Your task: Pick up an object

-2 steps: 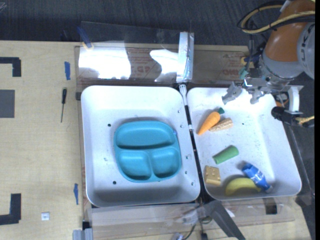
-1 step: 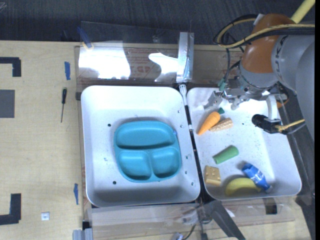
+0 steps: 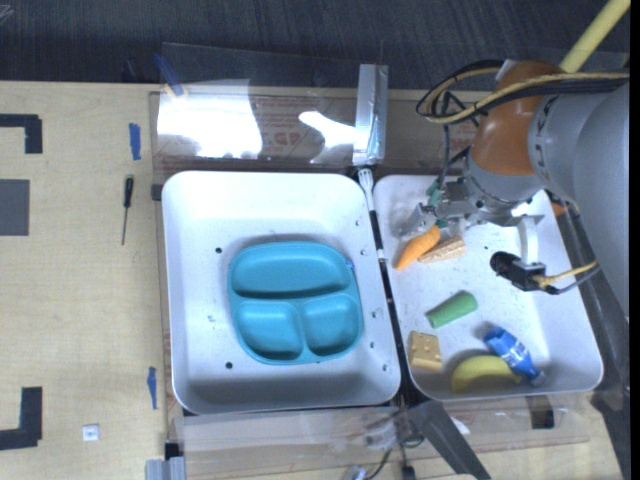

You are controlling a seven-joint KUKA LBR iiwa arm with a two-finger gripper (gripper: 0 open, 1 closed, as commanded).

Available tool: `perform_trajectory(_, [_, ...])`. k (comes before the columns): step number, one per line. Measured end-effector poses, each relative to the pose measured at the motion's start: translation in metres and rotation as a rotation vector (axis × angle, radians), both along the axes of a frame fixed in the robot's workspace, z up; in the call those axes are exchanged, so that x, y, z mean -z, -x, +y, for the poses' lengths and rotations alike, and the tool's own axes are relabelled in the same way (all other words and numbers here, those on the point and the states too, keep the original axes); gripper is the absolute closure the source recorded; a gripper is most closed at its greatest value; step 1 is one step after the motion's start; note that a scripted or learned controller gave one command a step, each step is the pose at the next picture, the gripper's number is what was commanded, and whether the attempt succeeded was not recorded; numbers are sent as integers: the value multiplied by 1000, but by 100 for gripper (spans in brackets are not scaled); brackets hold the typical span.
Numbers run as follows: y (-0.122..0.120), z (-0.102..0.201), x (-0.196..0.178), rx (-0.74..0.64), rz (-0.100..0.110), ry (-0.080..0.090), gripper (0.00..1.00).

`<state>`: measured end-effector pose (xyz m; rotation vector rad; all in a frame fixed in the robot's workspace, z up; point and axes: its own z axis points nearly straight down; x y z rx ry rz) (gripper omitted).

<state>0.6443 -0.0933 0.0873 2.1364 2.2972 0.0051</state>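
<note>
Glossy plastic blue tray [image 3: 293, 300] in a smooth white bin [image 3: 190, 218] on pale wooden bench [image 3: 70, 298].

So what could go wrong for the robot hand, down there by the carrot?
The gripper is low in the right bin, right where the orange carrot and a tan block lie touching. It might push both or catch the wrong one. The carrot is also near the bin's left wall, so it could get shoved against the wall instead of lifted. And the yellow cable loops close above the wrist, where it may snag.
</note>
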Motion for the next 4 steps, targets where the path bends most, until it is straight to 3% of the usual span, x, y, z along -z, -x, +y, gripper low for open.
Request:
perform_trajectory(1, [-2,0,-13,0,-6,1,100])
perform_trajectory(2, [33,13,-102,50,-4,0,100])
perform_trajectory(3, [-10,-35,-97,88,5,0,100])
perform_trajectory(4, [24,-32,-90,-313,5,0,100])
